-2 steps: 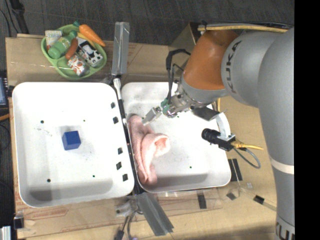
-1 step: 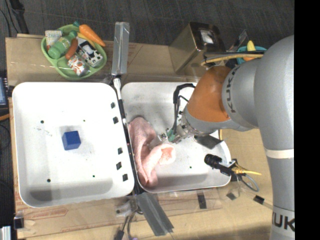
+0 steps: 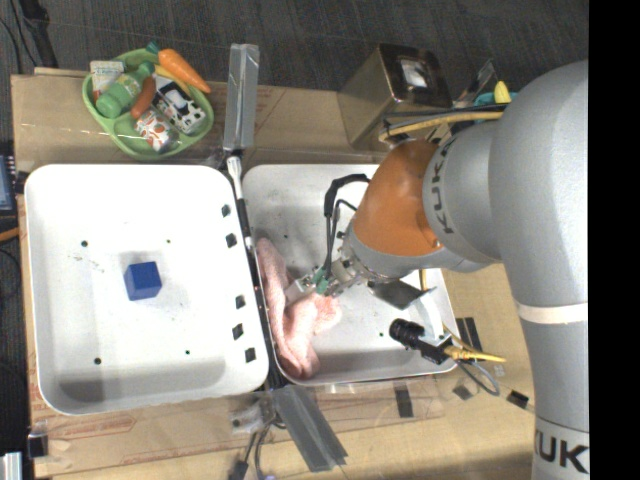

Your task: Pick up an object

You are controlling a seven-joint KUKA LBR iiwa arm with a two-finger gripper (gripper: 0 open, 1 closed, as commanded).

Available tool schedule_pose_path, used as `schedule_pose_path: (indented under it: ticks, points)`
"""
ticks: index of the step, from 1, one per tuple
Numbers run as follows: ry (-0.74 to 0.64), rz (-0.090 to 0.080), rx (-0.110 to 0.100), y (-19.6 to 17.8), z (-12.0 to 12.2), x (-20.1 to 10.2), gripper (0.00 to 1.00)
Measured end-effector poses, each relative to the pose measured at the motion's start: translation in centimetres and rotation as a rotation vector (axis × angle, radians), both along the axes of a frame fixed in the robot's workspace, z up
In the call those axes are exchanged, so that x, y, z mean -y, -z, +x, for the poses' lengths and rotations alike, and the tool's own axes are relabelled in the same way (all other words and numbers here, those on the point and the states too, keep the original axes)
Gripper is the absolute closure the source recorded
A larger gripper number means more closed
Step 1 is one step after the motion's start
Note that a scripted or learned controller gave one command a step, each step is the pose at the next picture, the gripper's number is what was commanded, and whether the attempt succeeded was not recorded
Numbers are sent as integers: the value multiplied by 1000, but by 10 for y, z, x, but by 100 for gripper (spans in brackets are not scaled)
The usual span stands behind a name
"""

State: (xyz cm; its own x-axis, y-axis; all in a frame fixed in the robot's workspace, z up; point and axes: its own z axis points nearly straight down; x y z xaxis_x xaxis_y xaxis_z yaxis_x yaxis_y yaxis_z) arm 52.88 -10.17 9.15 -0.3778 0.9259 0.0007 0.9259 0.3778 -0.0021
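Approach step: claw (image 3: 322, 282) low over limp pink cloth (image 3: 296, 320) in right white bin (image 3: 300, 183), finger state unreadable; next, descend and clamp.

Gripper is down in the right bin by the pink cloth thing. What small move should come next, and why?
Probably ease the gripper a little lower onto the pink cloth and close. It hangs right at the cloth's upper edge in the right bin, but nothing visibly sits between its fingers yet.
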Motion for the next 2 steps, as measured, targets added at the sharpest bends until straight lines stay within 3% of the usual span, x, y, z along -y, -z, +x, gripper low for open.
schedule_pose_path:
  ticks: [1, 2]
  points:
    - [-2, 0, -1, -9, 0, 0, 100]
    - [74, -1, 1, -148, 79, -54, 100]
